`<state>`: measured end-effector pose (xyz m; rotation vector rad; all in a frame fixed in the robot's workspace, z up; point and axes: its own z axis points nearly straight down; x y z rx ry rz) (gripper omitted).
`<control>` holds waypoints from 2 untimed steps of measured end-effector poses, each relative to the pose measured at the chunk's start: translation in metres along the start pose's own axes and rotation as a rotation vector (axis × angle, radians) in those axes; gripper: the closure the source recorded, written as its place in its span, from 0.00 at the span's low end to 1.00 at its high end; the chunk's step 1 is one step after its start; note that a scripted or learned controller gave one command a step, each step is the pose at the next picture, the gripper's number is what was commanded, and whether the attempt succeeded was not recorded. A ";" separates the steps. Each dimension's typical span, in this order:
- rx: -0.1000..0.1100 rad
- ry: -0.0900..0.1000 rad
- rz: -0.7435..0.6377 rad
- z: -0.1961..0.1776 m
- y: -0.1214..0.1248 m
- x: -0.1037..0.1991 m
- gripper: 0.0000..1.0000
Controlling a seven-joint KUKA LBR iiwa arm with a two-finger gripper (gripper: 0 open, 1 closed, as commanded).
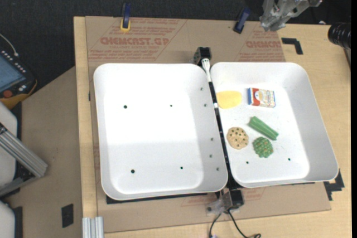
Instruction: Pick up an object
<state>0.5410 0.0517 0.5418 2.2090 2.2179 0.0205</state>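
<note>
End effector (274,20) raised above the counter's far edge, beyond the right bin (312,120), touching nothing, finger opening impossible to judge, yellow piece (228,99), small carton (261,97), cookie (237,137), green stick (263,127) and broccoli (263,147) lying in that bin.

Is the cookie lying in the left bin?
No, the cookie lies in the right bin, beside the broccoli and below the yellow piece.
</note>
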 end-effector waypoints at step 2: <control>0.010 0.000 -0.001 0.041 -0.052 0.009 1.00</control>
